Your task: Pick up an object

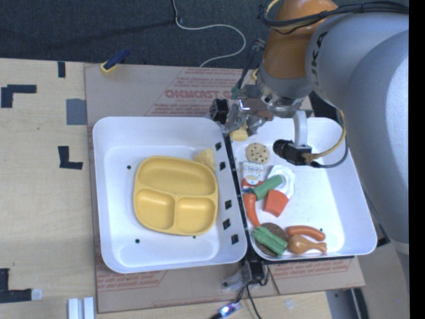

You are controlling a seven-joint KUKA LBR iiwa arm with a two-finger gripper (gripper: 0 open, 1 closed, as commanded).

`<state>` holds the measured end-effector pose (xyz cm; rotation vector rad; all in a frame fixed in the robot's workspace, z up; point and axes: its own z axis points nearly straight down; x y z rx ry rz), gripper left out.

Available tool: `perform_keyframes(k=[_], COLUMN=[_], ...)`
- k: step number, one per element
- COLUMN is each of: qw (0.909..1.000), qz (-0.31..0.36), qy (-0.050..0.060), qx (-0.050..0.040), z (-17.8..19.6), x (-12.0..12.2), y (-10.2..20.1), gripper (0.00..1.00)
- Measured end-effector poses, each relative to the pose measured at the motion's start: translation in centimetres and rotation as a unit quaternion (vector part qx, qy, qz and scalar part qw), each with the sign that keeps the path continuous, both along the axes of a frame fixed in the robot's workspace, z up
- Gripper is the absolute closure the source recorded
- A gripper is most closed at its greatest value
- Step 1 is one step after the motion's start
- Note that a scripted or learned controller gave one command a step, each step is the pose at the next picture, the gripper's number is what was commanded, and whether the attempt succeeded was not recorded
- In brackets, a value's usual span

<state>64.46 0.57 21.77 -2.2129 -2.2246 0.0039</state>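
My gripper (236,119) hangs over the far end of the wall between the two bins, under the orange wrist band. A small yellow piece (239,135) lies right below its tip; whether it is gripped is unclear. The right bin (339,198) holds toy food: a speckled cookie (257,153), a white packet (252,173), a green piece (267,185), a red wedge (276,203), a carrot (250,210), a brown and green item (270,238), a sausage (305,231) and a drumstick (309,246).
The left bin (113,171) holds a yellow divided plate (176,195) with a pale yellow piece (206,157) at its far right corner. The grey arm covers the right bin's far right part. A black fitting (292,151) on the arm hangs beside the cookie.
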Motion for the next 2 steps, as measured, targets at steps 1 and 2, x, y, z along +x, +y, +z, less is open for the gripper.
perform_keyframes(k=[1,2], qw=[1.0000,1.0000], qz=[-0.002,-0.002], qy=[-0.001,-0.002], qx=[-0.0007,-0.0003], z=[-0.3,1.4], x=[-0.1,-0.7], y=[1.4,1.3], gripper=[1.00,1.00])
